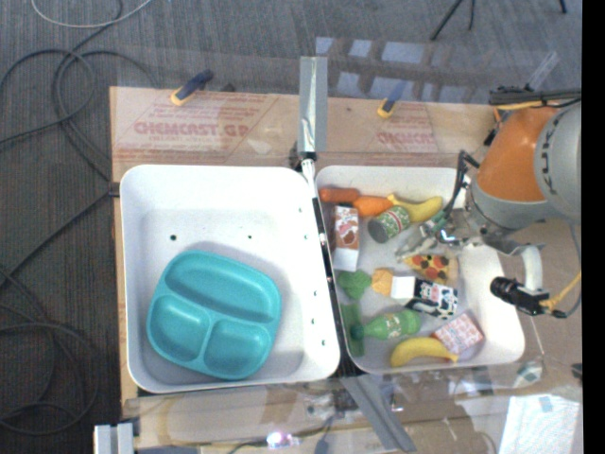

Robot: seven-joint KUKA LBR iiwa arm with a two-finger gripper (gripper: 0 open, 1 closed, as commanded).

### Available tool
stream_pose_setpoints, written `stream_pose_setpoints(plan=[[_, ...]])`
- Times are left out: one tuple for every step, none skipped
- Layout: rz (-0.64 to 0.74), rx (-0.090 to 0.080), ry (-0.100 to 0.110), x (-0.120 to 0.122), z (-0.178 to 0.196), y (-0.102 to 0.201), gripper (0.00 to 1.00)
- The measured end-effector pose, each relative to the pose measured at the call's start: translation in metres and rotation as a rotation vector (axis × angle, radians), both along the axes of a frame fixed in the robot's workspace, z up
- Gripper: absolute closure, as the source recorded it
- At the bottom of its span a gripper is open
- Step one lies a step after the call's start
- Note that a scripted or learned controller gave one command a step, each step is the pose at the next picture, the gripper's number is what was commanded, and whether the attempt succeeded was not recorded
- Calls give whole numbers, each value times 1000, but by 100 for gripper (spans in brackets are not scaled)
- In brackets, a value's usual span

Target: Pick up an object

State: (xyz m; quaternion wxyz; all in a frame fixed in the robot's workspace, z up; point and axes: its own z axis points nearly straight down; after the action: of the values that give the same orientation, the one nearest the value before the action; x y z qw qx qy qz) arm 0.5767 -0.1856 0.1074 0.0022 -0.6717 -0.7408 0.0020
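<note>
The right bin (506, 348) holds several toy foods. Along its far side lie an orange carrot (371, 204), a yellow banana (422, 207) and a green can (389, 223). A red box (346, 227) lies by the left wall. Nearer the front are a cow-patterned carton (435, 298), a green bottle (392, 324), a second banana (421, 351) and a pink box (458, 332). My gripper (437, 238) is low in the bin's right half, just right of the green can and above a dark pizza-like piece (435, 265).
The left bin (151, 197) contains a teal divided plate (216, 312). The arm's orange band (510, 164) and grey body overhang the right bin's far right corner. A metal post (310, 102) stands between the bins at the back.
</note>
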Motion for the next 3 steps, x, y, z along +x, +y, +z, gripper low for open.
stream_pose_setpoints(plan=[[-26, 12, 66, 78, -21, -4, 0], [-26, 10, 62, 78, -22, -5, 0], [-300, 22, 53, 88, -20, -23, 0]])
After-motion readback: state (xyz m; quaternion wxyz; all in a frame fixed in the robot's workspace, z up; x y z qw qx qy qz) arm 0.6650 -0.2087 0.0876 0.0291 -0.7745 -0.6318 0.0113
